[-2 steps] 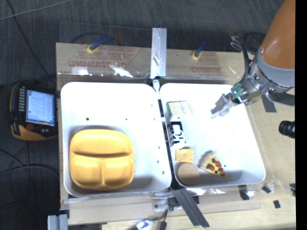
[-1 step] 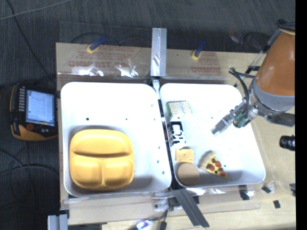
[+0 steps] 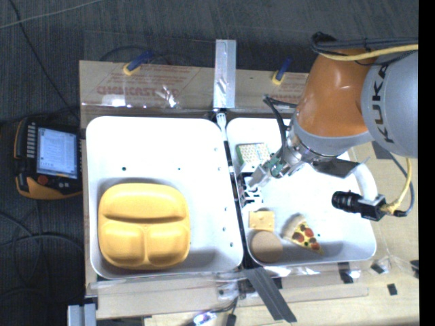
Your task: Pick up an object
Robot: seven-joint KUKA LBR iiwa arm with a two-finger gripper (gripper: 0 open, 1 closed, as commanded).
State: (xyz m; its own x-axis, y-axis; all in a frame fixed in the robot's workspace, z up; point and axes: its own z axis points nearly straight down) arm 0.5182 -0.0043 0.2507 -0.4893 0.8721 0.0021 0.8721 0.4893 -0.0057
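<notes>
Gripper [image 3: 257, 176] low at the right bin's [image 3: 340, 253] left wall, nothing lifted yet.
Finger state: cannot tell; pizza slice toy [image 3: 303, 234] lies near the front edge (the grasp remains).

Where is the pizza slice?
The pizza slice lies in the right bin, near its front edge, just right of the brown round thing and the tan block.
</notes>
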